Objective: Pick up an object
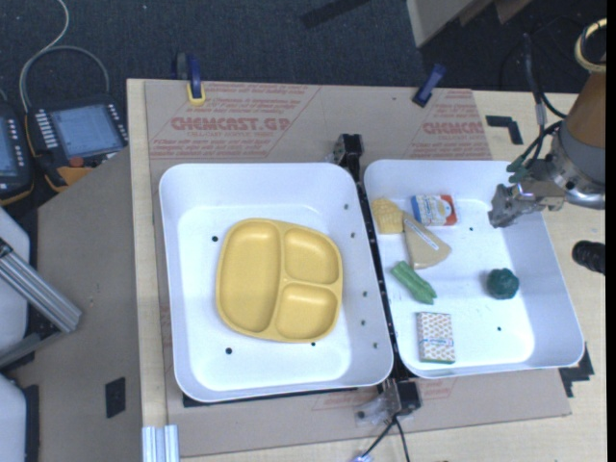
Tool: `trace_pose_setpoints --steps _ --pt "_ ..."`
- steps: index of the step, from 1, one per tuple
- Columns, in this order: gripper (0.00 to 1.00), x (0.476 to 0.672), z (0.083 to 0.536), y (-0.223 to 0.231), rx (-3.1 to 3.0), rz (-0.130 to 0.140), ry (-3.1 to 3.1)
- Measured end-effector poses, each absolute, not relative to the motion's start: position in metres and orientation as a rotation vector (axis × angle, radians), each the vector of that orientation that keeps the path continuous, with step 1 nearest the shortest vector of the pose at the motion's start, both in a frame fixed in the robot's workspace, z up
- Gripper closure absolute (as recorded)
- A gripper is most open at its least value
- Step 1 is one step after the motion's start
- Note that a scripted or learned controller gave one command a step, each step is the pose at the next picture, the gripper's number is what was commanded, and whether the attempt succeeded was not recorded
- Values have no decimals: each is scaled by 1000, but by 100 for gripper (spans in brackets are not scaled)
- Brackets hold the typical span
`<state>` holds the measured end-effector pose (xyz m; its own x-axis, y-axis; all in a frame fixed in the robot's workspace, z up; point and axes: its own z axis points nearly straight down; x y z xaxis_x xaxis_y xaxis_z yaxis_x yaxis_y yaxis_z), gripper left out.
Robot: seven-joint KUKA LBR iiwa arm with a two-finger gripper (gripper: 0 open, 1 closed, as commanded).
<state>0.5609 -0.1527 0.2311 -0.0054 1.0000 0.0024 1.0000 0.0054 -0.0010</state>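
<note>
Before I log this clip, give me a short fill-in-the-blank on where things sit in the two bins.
1. The yellow plate lies in the ____ bin as the camera sees it.
2. The plate is split into ____ compartments.
3. The dark green ball lies in the same bin as the green pod, to the pod's ____ in the view.
4. The gripper hangs above the ____ bin's far right corner, apart from every item.

Missing words: left; three; right; right
</note>
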Motion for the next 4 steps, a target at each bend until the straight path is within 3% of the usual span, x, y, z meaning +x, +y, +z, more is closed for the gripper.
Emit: trace_pose_setpoints --steps 4 --pt "100 621 212 61 -2215 -3 -2228"
